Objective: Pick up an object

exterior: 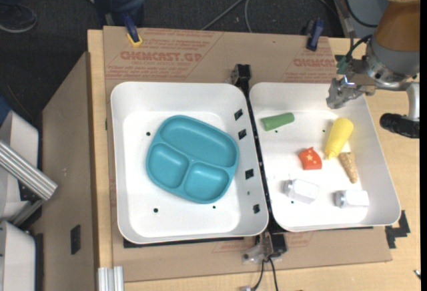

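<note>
We see two white bins side by side on the cardboard-covered worktop point(100, 149). The left bin point(127, 149) carries a teal divided plate point(192, 158) with three compartments, lying flat near its middle. The right bin point(380, 169) holds the loose objects. A green cylinder point(277, 121) lies near the bin's upper left, tilted slightly. A yellow bottle-shaped piece point(338, 135) lies at a slant toward the upper right, and just below it a tan cone point(349, 167) points down and right. Beside these, a small red-orange block point(310, 159) sits near the bin's centre. Along the lower part lie two pale pieces: a white-and-grey one point(299, 190) left of centre and another point(351, 199) near the lower right.

The gripper point(340, 91) hangs over the upper right corner of the right bin, just above the yellow piece and apart from it. We cannot tell how far its jaws stand apart, and we see nothing between them.
</note>
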### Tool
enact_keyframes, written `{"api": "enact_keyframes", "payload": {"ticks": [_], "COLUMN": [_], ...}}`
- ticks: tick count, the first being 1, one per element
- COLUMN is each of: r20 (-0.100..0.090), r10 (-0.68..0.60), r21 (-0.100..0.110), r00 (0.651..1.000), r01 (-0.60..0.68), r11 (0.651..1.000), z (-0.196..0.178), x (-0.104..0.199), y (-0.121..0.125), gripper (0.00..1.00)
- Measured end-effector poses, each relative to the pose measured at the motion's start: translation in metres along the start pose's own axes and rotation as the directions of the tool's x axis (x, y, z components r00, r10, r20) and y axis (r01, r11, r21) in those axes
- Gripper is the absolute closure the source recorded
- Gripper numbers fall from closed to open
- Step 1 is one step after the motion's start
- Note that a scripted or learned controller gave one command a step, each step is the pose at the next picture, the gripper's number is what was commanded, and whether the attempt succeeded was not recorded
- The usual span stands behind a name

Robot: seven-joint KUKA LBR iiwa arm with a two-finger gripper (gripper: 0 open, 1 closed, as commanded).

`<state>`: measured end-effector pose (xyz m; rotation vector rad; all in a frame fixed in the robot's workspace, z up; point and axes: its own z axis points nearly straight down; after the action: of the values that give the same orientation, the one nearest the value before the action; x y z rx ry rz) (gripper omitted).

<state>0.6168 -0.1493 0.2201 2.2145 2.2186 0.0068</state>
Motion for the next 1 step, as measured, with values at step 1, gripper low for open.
{"api": "enact_keyframes", "payload": {"ticks": [1], "r20": [-0.001], "r10": [0.0], "r21": [0.004], "r00": [1.0], "r01": [0.0], "r11": [1.0], "z": [-0.0171], "x": [0.0002], "y": [0.0012], "gripper": [1.0]}}
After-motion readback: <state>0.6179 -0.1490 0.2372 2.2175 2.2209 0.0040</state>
